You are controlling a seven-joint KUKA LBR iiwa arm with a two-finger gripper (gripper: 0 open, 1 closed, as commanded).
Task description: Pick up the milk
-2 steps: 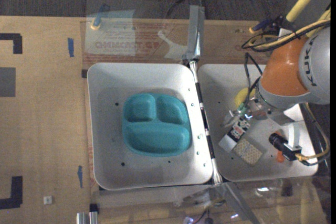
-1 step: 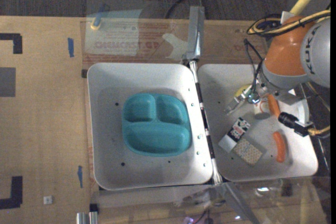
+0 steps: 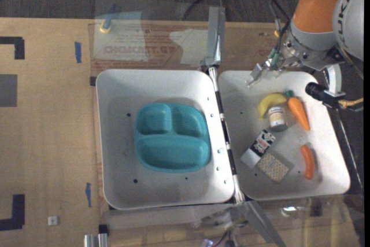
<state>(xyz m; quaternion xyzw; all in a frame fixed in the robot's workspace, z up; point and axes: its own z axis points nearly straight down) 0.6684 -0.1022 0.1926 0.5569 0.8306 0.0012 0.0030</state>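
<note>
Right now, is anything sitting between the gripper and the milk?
Yes. The gripper hovers at the right bin's upper left corner; the milk lies lower down. The banana and a small jar sit just beside that line.

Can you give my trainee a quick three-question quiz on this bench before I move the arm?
1. True or false: the teal divided plate lies in the same bin as the milk carton.
2. Which thing touches the milk carton? A. carrot B. tan cracker C. banana
3. Fill in: the gripper hovers over the right bin's ___ rim.

Key: 1 false; 2 B; 3 far.
</note>
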